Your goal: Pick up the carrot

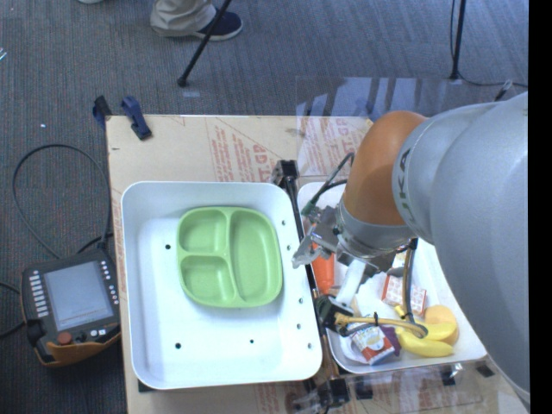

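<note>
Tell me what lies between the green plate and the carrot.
Bare left-bin floor, then the two bins' rims meeting beside the carrot, right of the green plate, in the camera view.

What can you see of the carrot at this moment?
Only a short orange stretch of the carrot shows, lying roughly lengthwise near the left wall of the right bin. It looks smooth, possibly a plastic toy. The arm's wrist overhangs its upper end, and the gripper sits just beside it. Whether anything grips it cannot be told.

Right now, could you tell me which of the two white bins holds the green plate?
The left bin holds the green plate; the right bin holds food items.
</note>
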Motion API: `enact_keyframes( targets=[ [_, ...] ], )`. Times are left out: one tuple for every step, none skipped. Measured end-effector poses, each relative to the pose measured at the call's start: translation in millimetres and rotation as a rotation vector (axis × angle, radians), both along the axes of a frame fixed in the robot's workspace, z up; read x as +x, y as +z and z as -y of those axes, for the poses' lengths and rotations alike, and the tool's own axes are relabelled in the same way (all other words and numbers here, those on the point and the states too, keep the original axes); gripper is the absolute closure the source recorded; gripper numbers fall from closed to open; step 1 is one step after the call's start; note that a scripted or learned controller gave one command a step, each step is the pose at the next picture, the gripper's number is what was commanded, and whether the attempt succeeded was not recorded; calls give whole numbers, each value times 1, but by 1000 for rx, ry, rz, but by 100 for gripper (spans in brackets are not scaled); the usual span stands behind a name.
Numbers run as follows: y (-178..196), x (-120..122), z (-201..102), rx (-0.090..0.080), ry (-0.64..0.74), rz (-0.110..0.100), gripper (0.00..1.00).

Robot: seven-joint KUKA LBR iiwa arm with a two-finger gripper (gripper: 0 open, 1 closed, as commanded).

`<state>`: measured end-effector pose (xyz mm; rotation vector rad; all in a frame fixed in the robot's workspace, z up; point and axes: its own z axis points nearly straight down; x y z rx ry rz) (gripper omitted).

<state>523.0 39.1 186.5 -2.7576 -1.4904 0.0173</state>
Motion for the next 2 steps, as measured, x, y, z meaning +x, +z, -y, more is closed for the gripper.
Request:
enact_keyframes(
  targets=[
    [-1,-47,40,3,217,3,0],
    [1,-48,121,5,423,6,0]
  ],
)
